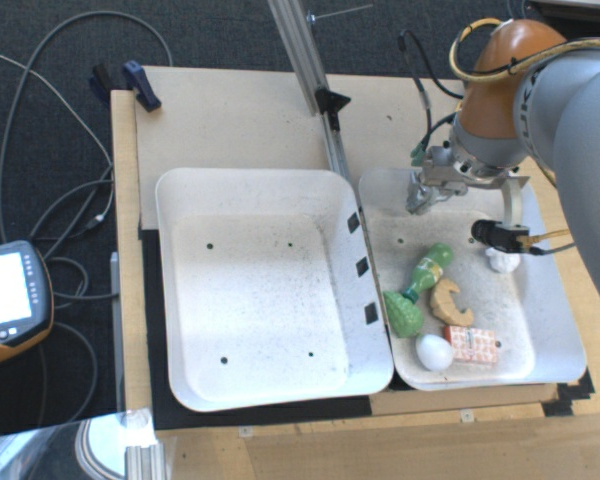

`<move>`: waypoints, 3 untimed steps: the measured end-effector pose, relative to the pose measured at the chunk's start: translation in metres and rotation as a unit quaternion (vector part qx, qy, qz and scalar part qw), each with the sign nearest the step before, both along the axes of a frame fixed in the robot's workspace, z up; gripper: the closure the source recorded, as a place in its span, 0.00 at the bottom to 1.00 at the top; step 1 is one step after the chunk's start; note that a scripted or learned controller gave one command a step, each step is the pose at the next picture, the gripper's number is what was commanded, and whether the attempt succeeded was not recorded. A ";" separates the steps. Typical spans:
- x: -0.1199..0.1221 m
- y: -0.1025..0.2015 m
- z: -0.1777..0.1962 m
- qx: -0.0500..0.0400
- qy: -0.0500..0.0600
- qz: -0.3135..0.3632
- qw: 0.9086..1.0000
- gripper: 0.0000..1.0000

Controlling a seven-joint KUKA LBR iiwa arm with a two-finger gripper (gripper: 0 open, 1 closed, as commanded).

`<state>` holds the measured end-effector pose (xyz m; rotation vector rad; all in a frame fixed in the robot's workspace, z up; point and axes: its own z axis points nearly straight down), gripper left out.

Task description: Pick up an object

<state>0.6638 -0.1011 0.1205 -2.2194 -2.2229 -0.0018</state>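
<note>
My gripper (pixel 422 198) hangs over the far left part of the right bin (pixel 550 318), pointing down at bare bin floor. Nothing shows in it. The objects lie nearer the front of that bin: a green bottle (pixel 427 268), a dark green lump (pixel 403 314) touching its lower end, a tan curved piece (pixel 450 303), a white egg-shaped ball (pixel 434 352) and a red and white box (pixel 472 345). A small white object (pixel 502 260) rests near the right wall. The green bottle is the closest, a short way in front of the gripper.
The left bin (pixel 180 268) sits beside the right one, their walls meeting at a ridge with black clips (pixel 361 266). A metal pole (pixel 300 48) slants in from the top. A black part with a cable (pixel 498 234) sticks out over the right bin.
</note>
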 end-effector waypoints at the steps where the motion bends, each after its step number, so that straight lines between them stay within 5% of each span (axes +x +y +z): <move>1: 0.004 -0.006 0.047 -0.001 -0.003 -0.001 1.000 1.00; 2: 0.006 -0.005 0.088 -0.001 -0.003 0.000 1.000 1.00; 3: -0.011 0.037 0.088 0.001 0.002 0.002 1.000 1.00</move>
